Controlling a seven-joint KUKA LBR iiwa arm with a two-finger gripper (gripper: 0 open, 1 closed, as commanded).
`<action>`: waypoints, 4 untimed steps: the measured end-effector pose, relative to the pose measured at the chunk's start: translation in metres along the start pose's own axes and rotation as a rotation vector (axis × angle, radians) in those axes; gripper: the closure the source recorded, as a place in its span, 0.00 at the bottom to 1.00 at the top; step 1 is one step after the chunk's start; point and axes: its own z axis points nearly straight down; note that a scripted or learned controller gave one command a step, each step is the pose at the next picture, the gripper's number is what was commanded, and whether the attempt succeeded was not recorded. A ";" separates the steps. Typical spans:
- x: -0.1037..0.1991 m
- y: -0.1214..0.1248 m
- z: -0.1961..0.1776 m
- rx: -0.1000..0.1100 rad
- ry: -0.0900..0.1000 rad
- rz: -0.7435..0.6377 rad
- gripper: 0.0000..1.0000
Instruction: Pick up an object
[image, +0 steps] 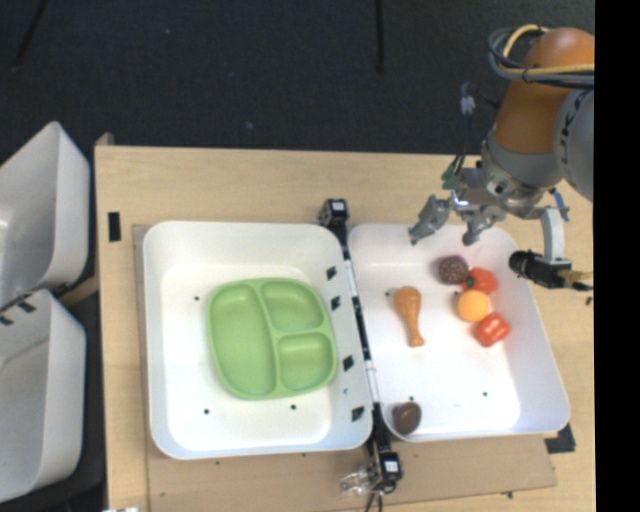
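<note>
Camera view | claw (448, 227) seen spread wide, nothing held | drumstick (409, 314) lies at claw's 7 o'clock, near | long axis 11–5 o'clock

The premises were judged to be a robotics laboratory or test cell. A plain wooden bench (250, 185) was found set against dark flooring, with two shallow white bins (180, 420) fixed side by side upon it. An industrial arm (535, 100) with exposed cabling was mounted at the bench. Toy food items (408, 314) were noted as test pieces. White containers (40, 200), possibly spare bins, were stacked alongside.
</note>
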 end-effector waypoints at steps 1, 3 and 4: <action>0.000 0.002 -0.009 -0.014 -0.001 -0.001 0.00; 0.003 -0.006 0.078 -0.011 -0.002 0.002 0.00; 0.002 -0.005 0.119 -0.012 -0.003 0.004 0.00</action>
